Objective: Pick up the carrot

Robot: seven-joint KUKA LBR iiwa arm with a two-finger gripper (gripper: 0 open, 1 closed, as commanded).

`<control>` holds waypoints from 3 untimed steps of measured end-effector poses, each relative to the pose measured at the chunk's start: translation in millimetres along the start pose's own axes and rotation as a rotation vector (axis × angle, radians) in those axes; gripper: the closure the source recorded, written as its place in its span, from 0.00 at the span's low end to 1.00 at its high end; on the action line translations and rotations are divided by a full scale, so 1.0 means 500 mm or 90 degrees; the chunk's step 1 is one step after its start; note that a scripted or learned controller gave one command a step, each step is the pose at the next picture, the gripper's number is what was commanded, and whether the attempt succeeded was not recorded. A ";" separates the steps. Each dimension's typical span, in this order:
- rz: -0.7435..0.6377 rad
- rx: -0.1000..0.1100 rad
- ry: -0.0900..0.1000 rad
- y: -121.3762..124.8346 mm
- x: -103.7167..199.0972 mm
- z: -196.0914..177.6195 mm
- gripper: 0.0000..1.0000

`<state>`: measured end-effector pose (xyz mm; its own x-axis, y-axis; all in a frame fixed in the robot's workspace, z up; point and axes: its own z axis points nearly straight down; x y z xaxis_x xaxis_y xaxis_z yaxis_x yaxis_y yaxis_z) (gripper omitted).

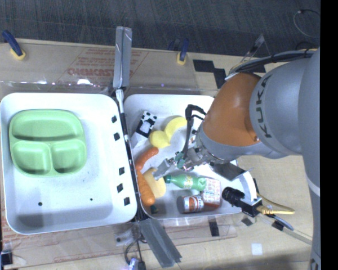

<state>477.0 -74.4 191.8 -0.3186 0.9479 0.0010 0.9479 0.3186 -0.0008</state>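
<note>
The carrot (pixel 146 191) is an orange tapered piece lying along the left wall of the right bin (pixel 158 102), near its front corner. A pale yellow item (pixel 156 183) rests against it. My gripper (pixel 178 162) hangs low over the middle of the right bin, just above a green bottle (pixel 186 180). It is to the right of the carrot and a little farther back, apart from it. The arm's orange band (pixel 231 114) and grey wrist cover the bin's right side.
A reddish-orange sausage-like piece (pixel 147 157) lies just behind the carrot. Two yellow fruits (pixel 168 131), a black-and-white item (pixel 147 120), a can (pixel 192 203) and a red packet (pixel 214 191) crowd the right bin. The left bin (pixel 73 201) holds a green divided tray (pixel 47 140).
</note>
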 end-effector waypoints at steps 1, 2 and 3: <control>-0.094 0.001 0.000 0.078 0.229 0.002 0.00; -0.095 0.000 0.000 0.252 0.062 -0.083 0.00; -0.117 0.000 0.000 0.314 0.007 -0.161 0.00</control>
<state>624.8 -21.1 272.1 -0.4871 0.8734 0.0004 0.8734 0.4871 -0.0006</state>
